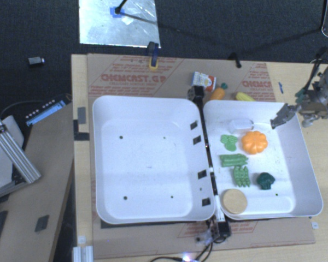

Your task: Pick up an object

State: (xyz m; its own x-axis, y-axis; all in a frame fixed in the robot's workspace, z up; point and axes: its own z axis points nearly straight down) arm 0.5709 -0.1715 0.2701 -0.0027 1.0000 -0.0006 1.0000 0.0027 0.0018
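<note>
The right bin [305, 162] holds several toy foods. An orange pumpkin [254, 142] lies near its middle, with a pale translucent piece [240, 125] just behind it. A leafy green piece [228, 142], a long green pod [233, 160], a ridged green piece [241, 176], a dark green broccoli [265, 180] and a tan round biscuit [234, 201] lie toward the front. My gripper [280, 119] hangs over the bin's back right part, right of and above the pumpkin and apart from it. Nothing shows in it.
The left bin [147, 157] sits beside the right one, with a black hinged divider [206, 157] between them. Behind the bins on the cardboard lie a small carton [202, 81], a carrot [217, 93] and a yellow piece [244, 97]. A metal sheet [119, 14] lies on the floor.
</note>
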